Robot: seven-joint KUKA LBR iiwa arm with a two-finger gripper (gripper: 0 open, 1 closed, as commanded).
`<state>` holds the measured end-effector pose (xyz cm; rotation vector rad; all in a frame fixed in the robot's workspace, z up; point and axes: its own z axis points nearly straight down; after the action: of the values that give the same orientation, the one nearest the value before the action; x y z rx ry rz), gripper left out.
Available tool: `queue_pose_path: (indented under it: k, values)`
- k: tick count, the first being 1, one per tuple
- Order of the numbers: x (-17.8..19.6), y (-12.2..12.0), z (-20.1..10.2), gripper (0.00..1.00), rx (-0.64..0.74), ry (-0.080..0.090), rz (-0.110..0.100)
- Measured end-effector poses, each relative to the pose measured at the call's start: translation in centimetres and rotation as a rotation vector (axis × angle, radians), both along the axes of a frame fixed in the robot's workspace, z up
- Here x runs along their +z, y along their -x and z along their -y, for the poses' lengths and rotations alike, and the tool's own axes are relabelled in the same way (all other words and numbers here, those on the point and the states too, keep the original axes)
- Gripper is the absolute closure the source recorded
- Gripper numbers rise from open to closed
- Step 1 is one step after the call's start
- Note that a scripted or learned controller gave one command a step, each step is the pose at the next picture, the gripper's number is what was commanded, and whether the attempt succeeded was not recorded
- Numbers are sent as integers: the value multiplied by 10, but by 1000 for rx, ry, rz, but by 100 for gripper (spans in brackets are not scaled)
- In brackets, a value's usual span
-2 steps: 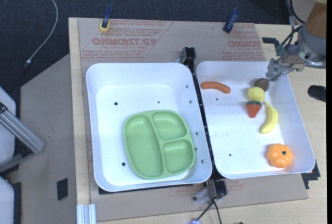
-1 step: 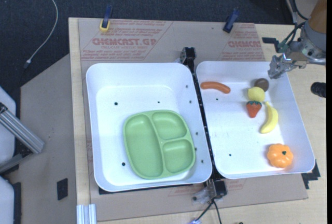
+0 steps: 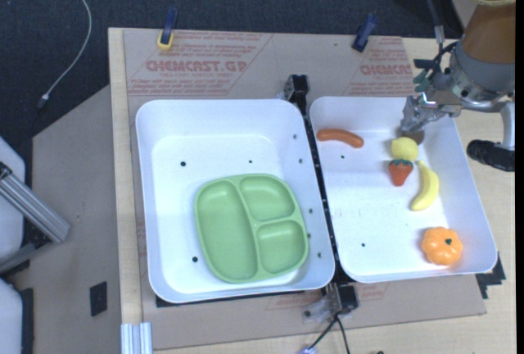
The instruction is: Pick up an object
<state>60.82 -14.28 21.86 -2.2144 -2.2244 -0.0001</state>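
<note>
- my hand (image 3: 415, 124) hangs at the far end of the right bin (image 3: 360, 258), just above the small yellow lemon (image 3: 404, 148); from this high slanted view i cannot tell how my hand is set, and i see nothing held in it.
- the lemon is the closest thing to me, so i judge it my target. it lies near the bin's far right part, touching the strawberry (image 3: 399, 171) on its near side, with the banana (image 3: 425, 188) just beside that.
- it looks like toy fruit: i expect it to be light, stiff and smooth-skinned, so it may slip or roll out of a pinch. it should not be fragile.
- i would take it across its short middle, squarely, so the rounded ends do not squirt out sideways.
- the strawberry crowds the near side, so i would rather close along the line that keeps clear of it.
- the hot dog (image 3: 340, 137) lies apart to the left, long and thin, an easy pinch across its width if the lemon fails.
- the orange pumpkin (image 3: 442, 247) sits alone at the near end, ribbed and wide, probably the hardest to span.
- the left bin (image 3: 164, 143) holds a green divided plate (image 3: 250, 226), flat and low, a poor thing to grasp.
</note>
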Motion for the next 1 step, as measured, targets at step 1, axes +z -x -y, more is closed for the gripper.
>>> queue_pose_path:
  k: [1]
  values:
    - [-9, 11, -53, 100, 1, 0, -1]
